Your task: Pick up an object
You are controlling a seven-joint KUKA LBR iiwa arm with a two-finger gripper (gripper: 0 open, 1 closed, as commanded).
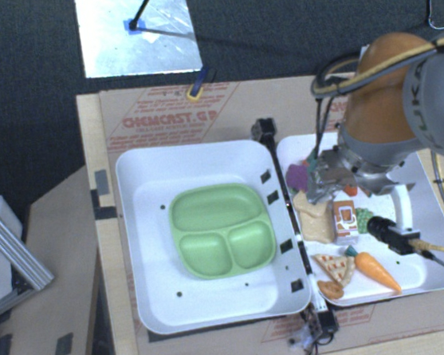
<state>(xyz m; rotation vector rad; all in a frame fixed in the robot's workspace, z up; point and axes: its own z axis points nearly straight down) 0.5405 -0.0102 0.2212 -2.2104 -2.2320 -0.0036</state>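
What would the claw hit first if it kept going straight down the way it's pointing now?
Probably the pale flat piece lying just under the claw in the right bin, beside the purple toy. The steep camera angle leaves depth unclear, so the purple toy could be touched first.

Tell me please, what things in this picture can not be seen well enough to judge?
- The gripper: in the camera view the arm's own wrist covers it from above, so its fingers cannot be judged.
- The purple item: partly hidden behind the gripper; its kind is unclear.
- The green item beside the small box: too small to identify.
- The right bin: the arm hides its far part.
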